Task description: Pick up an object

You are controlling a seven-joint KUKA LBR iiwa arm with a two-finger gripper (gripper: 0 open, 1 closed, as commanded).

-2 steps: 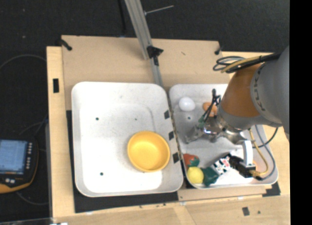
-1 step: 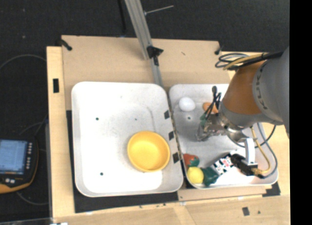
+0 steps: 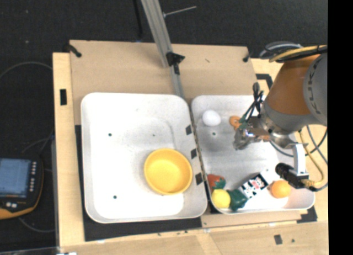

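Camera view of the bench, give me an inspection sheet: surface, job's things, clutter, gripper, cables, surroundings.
Surface: wooden bench bearing left bin and right bin.
Job's things: yellow bowl in left bin; white ball, yellow ball, orange ball, patterned card box, dark green item, red item in right bin.
Clutter: nothing seen.
Gripper: gripper low over right bin; jaws unclear.
Cables: black cables along the wrist.
Surroundings: metal pole, pendant on dark floor.
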